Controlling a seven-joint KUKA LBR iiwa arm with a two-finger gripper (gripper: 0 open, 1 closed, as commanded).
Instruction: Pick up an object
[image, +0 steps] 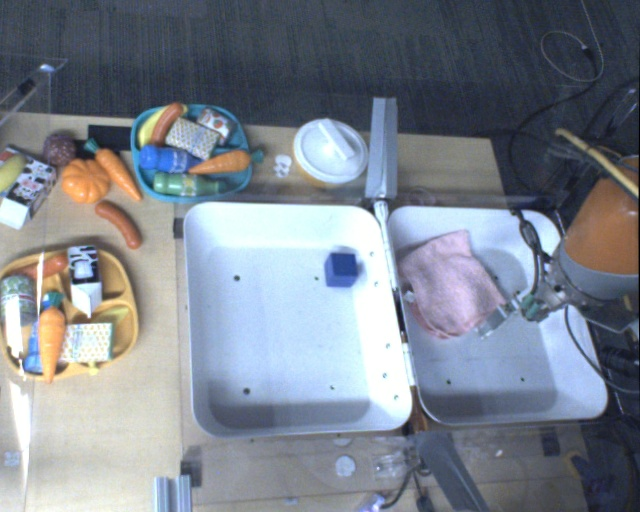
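Observation:
A small blue cube (342, 268) lies in the left bin (250, 390), toward its upper right. A crumpled pink cloth (448, 283) rests in the right bin (500, 395), against its left wall. My gripper (497, 319) reaches in from the right and sits low at the cloth's right edge, touching or almost touching it. The grey arm with its orange band (602, 235) rises above the bin's right side.
On the bench left of the bins stand a blue tray (190, 150) and a yellow tray (70, 315) of toy food, with loose toy vegetables (100, 185) between. A white lidded bowl (331, 150) sits behind the bins. Cables (570, 60) trail at the right.

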